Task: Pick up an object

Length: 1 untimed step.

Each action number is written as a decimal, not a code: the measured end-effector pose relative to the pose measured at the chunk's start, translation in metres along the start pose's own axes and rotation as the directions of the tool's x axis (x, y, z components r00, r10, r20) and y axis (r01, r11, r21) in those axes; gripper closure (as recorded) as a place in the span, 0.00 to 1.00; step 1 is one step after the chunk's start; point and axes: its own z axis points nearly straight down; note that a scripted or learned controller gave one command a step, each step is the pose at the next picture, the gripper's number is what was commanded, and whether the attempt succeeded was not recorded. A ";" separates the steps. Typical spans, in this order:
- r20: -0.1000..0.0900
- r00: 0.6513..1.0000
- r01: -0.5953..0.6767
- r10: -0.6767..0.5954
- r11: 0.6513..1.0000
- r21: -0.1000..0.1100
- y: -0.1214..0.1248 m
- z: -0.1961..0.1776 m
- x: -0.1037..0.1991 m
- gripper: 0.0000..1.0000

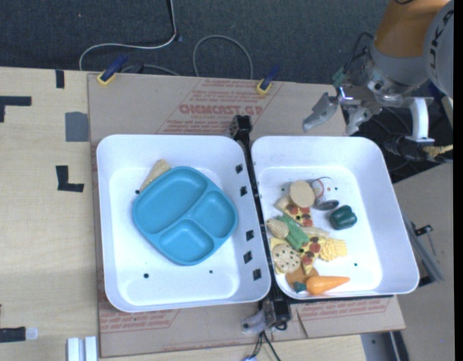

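Here the claw (334,119) hangs above the table (35,224), just beyond the far rim of the right bin (367,153) — its two fingers spread apart with nothing between them. The toy foods lie heaped in that bin: a carrot (326,283) near the front wall, corn (333,249), a cookie (285,258), a dark green pepper (342,217). The left bin (114,171) holds a blue divided plate (186,214).

Two white bins (111,201): a bright blue plate (186,215) in one, an orange carrot (327,283) (beside yellow corn (333,249)) in the other.
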 end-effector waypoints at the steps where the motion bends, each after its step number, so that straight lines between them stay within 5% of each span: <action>1: -0.005 1.000 -0.001 0.001 1.000 0.021 -0.081 0.173 0.014 0.00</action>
